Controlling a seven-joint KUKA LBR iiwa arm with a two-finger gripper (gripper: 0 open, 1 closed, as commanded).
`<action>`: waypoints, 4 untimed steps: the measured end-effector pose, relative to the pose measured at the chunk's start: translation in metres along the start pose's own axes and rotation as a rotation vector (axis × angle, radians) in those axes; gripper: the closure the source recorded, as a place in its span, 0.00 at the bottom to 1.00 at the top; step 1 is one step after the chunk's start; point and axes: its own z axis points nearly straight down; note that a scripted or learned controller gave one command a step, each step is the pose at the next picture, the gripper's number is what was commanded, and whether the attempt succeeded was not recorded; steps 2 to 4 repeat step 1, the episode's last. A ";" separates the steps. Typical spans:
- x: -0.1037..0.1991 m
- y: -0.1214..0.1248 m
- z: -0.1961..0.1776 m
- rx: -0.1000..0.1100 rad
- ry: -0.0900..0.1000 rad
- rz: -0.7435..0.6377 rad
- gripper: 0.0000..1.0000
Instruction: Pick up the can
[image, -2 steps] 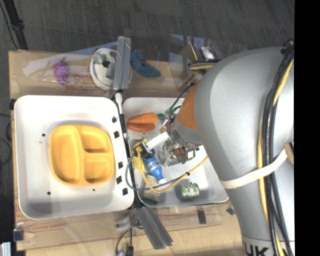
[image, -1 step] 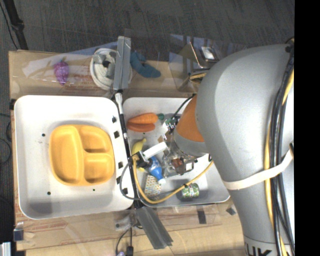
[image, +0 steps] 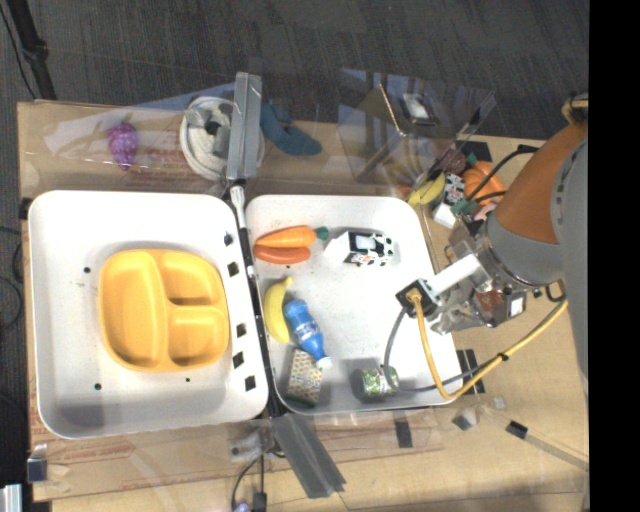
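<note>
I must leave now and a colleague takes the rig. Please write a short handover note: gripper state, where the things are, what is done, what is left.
Gripper: at the right bin's right wall, holding nothing that can be seen; open or shut is unclear from here.
Can: lying near the right bin's front edge, apart from the gripper.
Nearby: blue bottle, banana, carrot. Yellow tray in the left bin.
Done: nothing yet.
Left: reach the can, grasp it, lift it.
</note>
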 end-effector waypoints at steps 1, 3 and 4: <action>-0.003 0.012 -0.171 -0.001 0.002 0.015 1.00; -0.003 0.012 -0.171 -0.001 0.002 0.015 1.00; -0.003 0.012 -0.171 -0.001 0.002 0.015 1.00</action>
